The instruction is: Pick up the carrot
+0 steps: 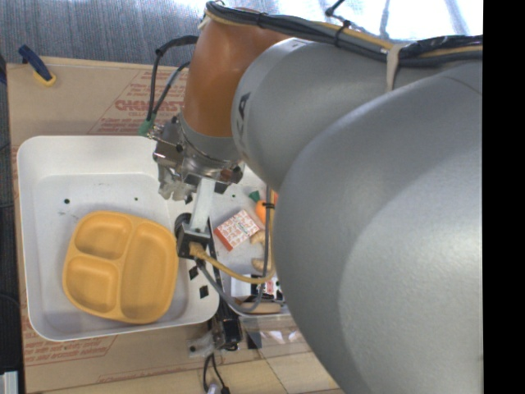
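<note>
A small orange piece, probably the carrot [261, 210], peeks out in the right bin against the edge of the arm; most of it is hidden. My gripper [174, 185] hangs under the orange-banded wrist, over the divide between the two bins, to the left of the carrot and apart from it. I see nothing held in it.
A yellow divided plate [121, 266] lies in the left bin [33, 220]. A small red-and-white box [238, 230] sits in the right bin beside the carrot, with a green scrap [255, 195] just above it. The arm's grey bulk covers most of the right bin.
</note>
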`<state>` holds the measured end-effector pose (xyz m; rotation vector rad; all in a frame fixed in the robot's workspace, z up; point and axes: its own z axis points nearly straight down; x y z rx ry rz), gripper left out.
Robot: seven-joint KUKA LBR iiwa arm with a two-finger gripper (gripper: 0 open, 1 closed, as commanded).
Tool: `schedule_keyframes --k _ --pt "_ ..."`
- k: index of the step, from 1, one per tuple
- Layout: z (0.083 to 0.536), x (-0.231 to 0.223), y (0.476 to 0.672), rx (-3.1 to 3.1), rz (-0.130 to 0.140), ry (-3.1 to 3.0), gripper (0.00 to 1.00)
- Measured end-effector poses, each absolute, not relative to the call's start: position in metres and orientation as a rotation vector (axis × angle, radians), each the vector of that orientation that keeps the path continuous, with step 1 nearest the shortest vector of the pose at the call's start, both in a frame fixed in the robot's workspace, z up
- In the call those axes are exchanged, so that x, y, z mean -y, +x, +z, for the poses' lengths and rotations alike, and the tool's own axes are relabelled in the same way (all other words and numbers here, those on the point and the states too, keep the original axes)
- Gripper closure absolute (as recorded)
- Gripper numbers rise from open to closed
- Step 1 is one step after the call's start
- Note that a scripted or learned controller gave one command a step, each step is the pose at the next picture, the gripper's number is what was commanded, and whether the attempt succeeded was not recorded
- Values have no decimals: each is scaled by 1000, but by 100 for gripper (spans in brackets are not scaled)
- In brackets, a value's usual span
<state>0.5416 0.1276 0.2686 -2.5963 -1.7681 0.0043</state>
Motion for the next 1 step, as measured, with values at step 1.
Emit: schedule_keyframes --k 1 --pt "251 -195 535 1649 9 -2670 100"
